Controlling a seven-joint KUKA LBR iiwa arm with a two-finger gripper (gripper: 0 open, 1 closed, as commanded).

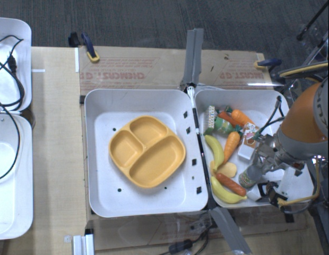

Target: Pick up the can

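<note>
The arm reaches in low over the right bin (pixel 270 97). The end effector (pixel 248 179) points down-left; its finger state cannot be determined. The can (pixel 246 179) lies directly at its tip.

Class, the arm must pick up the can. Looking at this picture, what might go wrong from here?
1. The right bin is crowded: bananas, carrots and a small carton lie close together, so the pincer may grab or push the wrong item.
2. The arm covers part of that bin, so the can may be hard to locate.
</note>
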